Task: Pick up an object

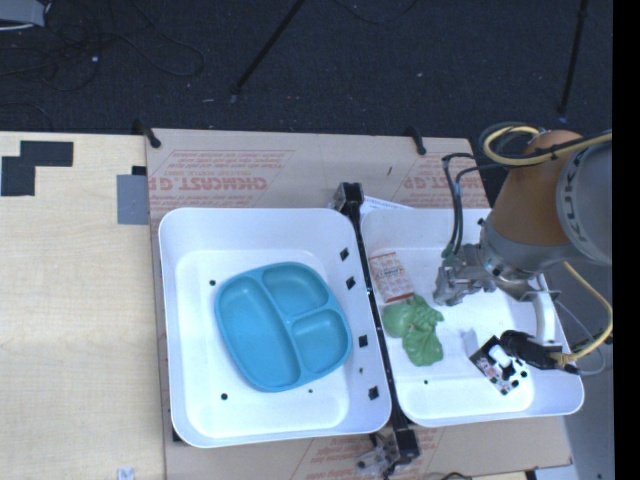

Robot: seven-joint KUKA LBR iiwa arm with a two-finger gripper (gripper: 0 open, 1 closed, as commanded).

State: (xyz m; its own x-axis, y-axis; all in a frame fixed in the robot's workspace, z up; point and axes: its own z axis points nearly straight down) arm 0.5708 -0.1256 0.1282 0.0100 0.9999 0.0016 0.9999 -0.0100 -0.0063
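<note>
Here, two shallow white bins sit side by side on a bench. The left bin [190, 268] holds a blue divided plate [282, 324]. In the right bin [560, 403], a crumpled green object [415, 328] lies near the dividing wall, below a small printed card [389, 276]. The arm's gripper [455, 286] hangs just right of the green object; its opening cannot be judged. A small black-and-white object [502, 363] lies farther right.

- Dark floor [300, 48] lies beyond the cardboard sheet [270, 168], strewn with cables [100, 28].
- Pale wooden benchtop [70, 318] left of the cardboard.
</note>
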